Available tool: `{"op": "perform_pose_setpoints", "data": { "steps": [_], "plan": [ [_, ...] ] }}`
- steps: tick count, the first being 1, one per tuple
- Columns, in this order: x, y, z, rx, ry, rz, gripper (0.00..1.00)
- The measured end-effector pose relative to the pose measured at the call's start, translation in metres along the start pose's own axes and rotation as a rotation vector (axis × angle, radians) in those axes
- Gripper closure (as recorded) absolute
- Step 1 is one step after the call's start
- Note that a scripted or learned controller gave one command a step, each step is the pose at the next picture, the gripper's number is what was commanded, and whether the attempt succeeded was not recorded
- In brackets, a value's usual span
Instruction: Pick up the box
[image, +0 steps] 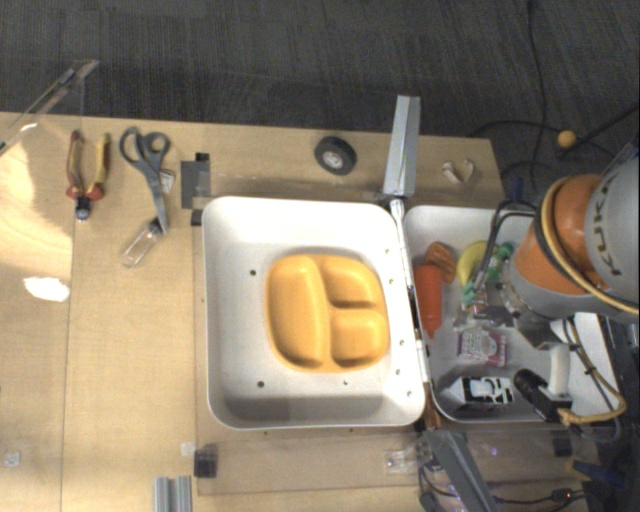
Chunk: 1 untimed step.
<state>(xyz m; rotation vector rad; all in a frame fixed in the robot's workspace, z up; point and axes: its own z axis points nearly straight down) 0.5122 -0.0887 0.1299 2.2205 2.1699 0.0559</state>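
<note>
Gripper (478, 312), hanging from the grey-and-orange arm (580, 245) at 3 o'clock, sits low over the right bin; whether it is open or closed cannot be told. Left to right: the left bin (232, 300) holds a yellow three-compartment tray (326, 310) at its centre, while the right bin (450, 222) holds an orange object (429, 295) at 9 o'clock, a yellow object (471, 262) at 12 o'clock, and a black-and-white object (486, 391) at 6 o'clock. The box (480, 346) lies near that bin's centre, just below the gripper.

Grey arm (590, 255), orange band, black cables, "KUKA" lettering.
</note>
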Motion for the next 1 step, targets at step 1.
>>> {"op": "perform_pose_setpoints", "data": {
  "steps": [1],
  "plan": [
    [0.0164, -0.0207, -0.0565, 0.045, 0.005, -0.228, 1.0]
  ]
}}
